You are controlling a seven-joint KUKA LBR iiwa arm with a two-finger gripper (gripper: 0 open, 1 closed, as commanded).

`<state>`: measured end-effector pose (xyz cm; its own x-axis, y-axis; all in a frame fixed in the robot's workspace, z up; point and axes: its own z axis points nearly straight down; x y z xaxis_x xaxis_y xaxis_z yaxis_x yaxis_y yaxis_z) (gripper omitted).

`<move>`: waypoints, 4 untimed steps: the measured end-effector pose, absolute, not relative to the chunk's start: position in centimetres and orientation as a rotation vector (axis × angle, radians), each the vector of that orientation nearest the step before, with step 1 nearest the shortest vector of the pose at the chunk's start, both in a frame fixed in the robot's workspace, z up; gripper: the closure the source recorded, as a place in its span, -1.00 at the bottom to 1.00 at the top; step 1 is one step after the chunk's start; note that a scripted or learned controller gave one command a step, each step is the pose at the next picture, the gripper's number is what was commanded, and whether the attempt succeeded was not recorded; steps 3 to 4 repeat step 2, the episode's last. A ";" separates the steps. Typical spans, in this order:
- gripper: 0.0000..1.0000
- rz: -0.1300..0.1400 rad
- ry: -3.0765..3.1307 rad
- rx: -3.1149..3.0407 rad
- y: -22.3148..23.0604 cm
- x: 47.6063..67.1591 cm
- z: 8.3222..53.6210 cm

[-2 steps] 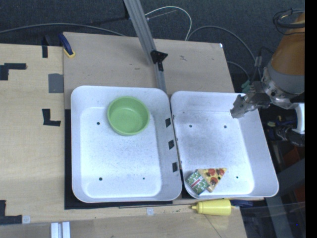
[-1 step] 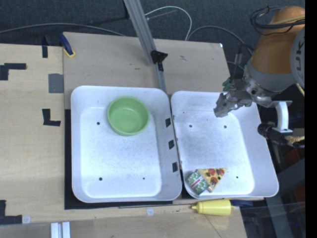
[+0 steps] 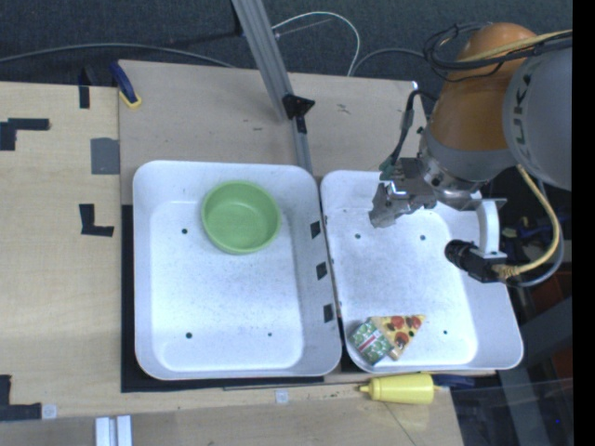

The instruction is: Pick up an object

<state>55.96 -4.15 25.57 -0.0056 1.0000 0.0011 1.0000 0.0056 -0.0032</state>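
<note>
A green bowl [image 3: 241,216] sits upright in the upper part of the left bin [image 3: 158,249]. A small colourful packet [image 3: 383,334], green, yellow and red, lies in the front left corner of the right bin [image 3: 483,333]. My gripper [image 3: 384,212] hangs over the upper left part of the right bin, well apart from the packet and to the right of the bowl. Nothing shows between its fingers.
A yellow bottle [image 3: 401,388] lies on the bench just in front of the right bin. A grey pole [image 3: 270,59] slants across the bench behind the bins. Cables loop beside the arm's wrist at the right.
</note>
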 end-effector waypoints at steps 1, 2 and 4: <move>1.00 0.001 -2.227 -2.213 1.2 57.1 24.7; 1.00 0.002 -2.227 -2.214 5.7 57.4 24.1; 1.00 0.002 -2.227 -2.214 5.7 57.4 24.1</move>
